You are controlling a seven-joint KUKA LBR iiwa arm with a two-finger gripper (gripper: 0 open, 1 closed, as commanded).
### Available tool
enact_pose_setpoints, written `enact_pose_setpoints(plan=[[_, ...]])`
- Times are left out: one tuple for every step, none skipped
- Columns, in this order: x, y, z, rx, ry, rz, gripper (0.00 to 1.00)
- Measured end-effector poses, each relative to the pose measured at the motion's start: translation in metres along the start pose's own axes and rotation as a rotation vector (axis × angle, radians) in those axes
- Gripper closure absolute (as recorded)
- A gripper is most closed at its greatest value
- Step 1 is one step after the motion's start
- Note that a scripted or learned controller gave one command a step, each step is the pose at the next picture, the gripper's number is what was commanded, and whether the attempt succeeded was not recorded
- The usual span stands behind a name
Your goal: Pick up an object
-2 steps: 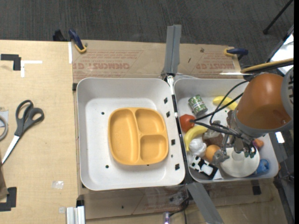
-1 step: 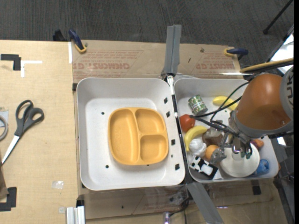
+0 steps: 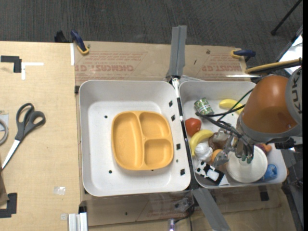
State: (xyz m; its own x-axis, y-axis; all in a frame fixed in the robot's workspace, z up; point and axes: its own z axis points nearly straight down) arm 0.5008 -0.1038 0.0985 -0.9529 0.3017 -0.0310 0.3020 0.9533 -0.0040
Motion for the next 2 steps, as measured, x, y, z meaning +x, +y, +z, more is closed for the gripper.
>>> enact_pose_setpoints(plan=[[-0.007,0.008,0.002,-0.003,0.015,0.070,0.00],[-0.110,-0.018,0.005,-0.002,0.017,0.224,0.00]])
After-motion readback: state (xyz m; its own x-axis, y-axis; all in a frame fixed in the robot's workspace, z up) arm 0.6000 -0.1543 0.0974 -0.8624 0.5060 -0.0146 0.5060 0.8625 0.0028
